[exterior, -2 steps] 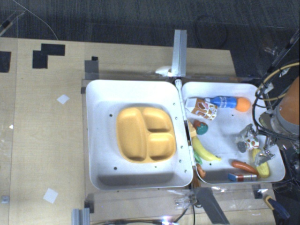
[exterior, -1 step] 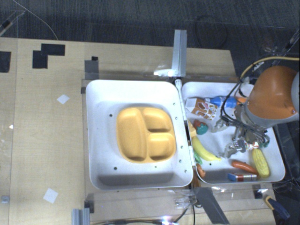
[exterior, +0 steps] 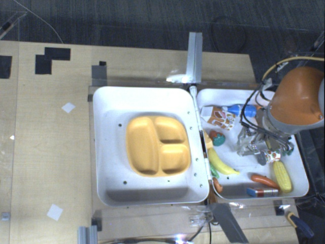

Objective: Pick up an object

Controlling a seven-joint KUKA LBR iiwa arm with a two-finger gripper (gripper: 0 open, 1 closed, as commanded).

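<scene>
**Claw low in the right bin, no object secured yet**

The arm reaches in from the right, its orange band above the wrist, and the claw [exterior: 252, 147] hangs low over the floor of the right bin [exterior: 304, 184]. Its metal parts blur together against the white floor, so I cannot tell how far it is open, and nothing can be made out in its grip.

The candidates all lie in that bin. A corn cob [exterior: 282, 175] sits just beside the claw toward the near right corner. A banana [exterior: 221, 162] lies on the claw's other side, near the wall shared with the left bin. A carrot [exterior: 264, 180] and a marker-like stick [exterior: 262, 191] rest along the near edge. A printed packet [exterior: 220, 118] with a blue item [exterior: 236, 109] lies at the far end, and a small green and red piece [exterior: 217, 138] sits between packet and banana. The left bin [exterior: 104, 136] holds a yellow divided tray [exterior: 157, 145].

This reads as the approach or descent step, with the grasp itself not yet proven. The next move calls for centring over one item, probably the corn, closing firmly, then lifting straight up clear of its neighbours.
</scene>
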